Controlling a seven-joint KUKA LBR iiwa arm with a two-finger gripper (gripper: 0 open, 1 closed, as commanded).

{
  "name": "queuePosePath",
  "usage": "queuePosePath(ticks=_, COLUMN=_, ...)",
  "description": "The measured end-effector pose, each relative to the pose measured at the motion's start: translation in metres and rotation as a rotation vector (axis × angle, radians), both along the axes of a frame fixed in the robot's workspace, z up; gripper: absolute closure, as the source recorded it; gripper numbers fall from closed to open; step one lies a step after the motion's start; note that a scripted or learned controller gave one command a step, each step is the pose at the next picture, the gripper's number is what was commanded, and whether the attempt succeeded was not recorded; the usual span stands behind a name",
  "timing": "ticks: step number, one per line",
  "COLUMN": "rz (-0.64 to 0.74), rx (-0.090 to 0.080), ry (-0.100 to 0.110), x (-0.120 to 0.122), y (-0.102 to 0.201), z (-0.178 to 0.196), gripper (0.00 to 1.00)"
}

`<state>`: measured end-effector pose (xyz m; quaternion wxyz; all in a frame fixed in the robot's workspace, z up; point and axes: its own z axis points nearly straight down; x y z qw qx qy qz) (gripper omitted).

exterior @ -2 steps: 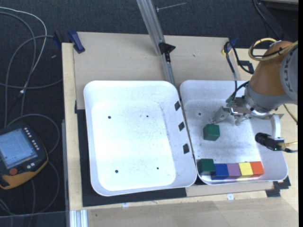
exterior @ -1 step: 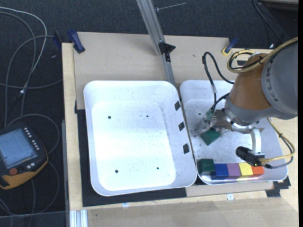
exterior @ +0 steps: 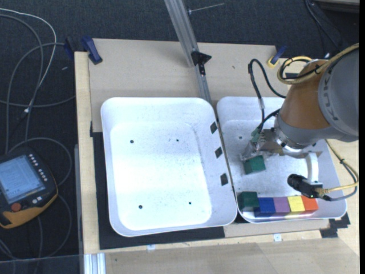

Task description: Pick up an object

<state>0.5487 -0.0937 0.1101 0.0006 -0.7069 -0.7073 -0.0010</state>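
Observation:
My gripper (exterior: pixel 254 154) reaches down into the right bin (exterior: pixel 232 114) from under the grey and orange wrist. A green block (exterior: pixel 254 165) sits slightly tilted right at the gripper's tip, touching or just under it. Whether the block is gripped is hidden by the wrist. Along the bin's front wall lies a row of blocks: green (exterior: pixel 248 200), blue (exterior: pixel 266 205), purple (exterior: pixel 282 204), yellow (exterior: pixel 295 203) and orange (exterior: pixel 308 204).
The left bin (exterior: pixel 154 164) stands beside the right one, with black clips (exterior: pixel 218 151) on the shared edge. A metal pole (exterior: pixel 182 21) slants in from the top. Cables (exterior: pixel 259 84) loop over the right bin's back. A handheld pendant (exterior: pixel 23 181) lies at far left.

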Motion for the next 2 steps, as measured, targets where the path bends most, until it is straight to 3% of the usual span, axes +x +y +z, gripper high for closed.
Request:
queuePosePath(ticks=1, rz=0.007, rx=0.001, ry=-0.007, x=0.007, y=0.082, z=0.093, gripper=1.0)
queuePosePath(ticks=2, rz=0.005, rx=0.001, ry=0.004, x=-0.016, y=0.133, z=0.089, gripper=1.0)
